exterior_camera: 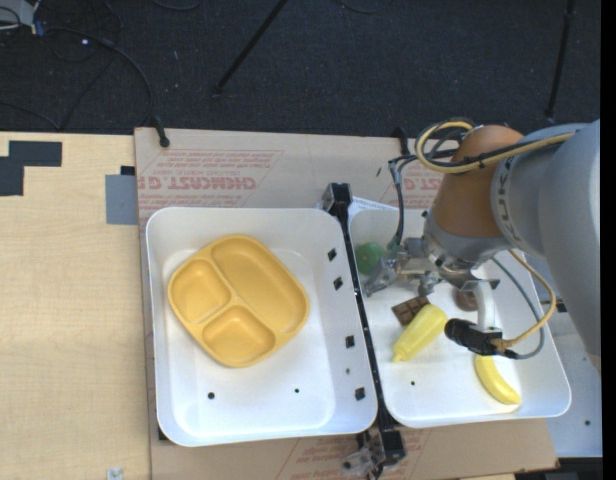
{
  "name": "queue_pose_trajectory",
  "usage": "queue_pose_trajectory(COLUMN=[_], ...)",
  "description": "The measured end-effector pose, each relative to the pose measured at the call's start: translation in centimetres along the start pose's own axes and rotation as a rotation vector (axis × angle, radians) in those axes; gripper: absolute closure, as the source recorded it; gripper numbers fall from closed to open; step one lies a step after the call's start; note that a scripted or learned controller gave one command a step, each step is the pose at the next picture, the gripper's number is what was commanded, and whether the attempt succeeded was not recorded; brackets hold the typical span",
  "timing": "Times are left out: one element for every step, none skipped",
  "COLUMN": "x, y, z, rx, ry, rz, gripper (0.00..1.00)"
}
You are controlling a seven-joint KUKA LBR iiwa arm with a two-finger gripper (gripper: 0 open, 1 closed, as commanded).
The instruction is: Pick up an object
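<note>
My gripper (416, 276) hangs low over the back half of the right bin (548, 393), under the orange wrist band. A small green object (369, 257) lies just left of it, close to the bin's left wall. A small brown piece (409, 309) sits directly in front of the gripper. Touching that piece, a yellow corn-like object (419, 334) lies tilted. Near the front right corner rests a yellow banana (496, 378). I see nothing clearly held between the fingers.
The left bin (188, 408) holds a yellow divided plate (237, 298) in its back left part. A black divider rail (356, 308) runs between the two bins. Cardboard lies under both bins, and a wooden bench top stretches to the left.
</note>
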State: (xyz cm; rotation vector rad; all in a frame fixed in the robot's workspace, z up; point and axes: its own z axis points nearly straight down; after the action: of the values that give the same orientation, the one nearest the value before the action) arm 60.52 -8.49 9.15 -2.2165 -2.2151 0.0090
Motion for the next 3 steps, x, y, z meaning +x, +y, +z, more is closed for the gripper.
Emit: queue_pose_trajectory(x=[0.0,-0.1,-1.0], y=[-0.1,-0.1,-0.6], z=[0.4,-0.6,-6.1], rx=[-0.005,-0.003,-0.011], ry=[-0.001,-0.001,-0.002], rz=[0.002,0.006,0.002], gripper=[0.0,1.0,1.0])
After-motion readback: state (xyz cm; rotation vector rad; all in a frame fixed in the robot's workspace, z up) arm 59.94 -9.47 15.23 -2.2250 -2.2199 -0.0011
